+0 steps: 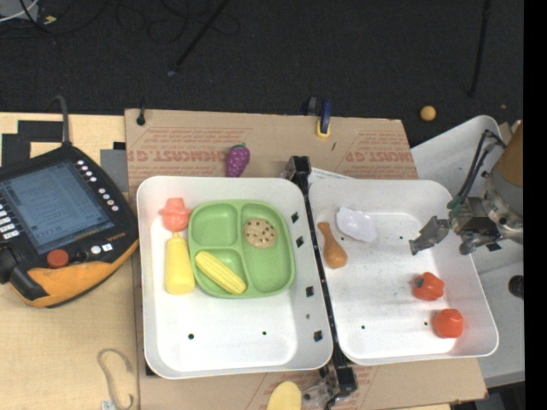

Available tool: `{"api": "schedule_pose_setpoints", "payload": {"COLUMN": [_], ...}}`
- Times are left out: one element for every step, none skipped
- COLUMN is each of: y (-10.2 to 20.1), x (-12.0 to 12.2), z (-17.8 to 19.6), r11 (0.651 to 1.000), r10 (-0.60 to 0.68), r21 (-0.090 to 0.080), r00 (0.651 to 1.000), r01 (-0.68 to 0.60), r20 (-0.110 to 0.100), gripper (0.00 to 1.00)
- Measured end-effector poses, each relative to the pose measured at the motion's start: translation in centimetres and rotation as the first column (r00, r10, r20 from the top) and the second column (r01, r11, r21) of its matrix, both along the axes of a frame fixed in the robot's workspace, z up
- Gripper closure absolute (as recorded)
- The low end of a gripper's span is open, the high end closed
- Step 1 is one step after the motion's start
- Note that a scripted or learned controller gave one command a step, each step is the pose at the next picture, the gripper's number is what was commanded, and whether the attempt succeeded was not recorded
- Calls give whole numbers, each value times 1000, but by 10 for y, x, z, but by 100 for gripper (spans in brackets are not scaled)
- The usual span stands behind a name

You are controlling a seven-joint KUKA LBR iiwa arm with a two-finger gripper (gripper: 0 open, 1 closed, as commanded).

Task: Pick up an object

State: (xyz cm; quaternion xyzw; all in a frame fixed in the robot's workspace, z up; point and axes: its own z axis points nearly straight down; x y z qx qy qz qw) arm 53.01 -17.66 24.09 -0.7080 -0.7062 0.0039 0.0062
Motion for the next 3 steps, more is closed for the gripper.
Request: {"api": "schedule_pose_setpoints", "payload": {"y": [0, 3, 3], "x": [2, 6, 13], "z": [7, -37, -84], "r11": [1000, 1000, 1000], "r10": [2, 5, 4], "r21": [-3, -1, -1], "r00": [1000, 1000, 1000], "r01": [-2, -5, -4], "r20": [12, 8, 8], "gripper": [0, 0, 0]}}
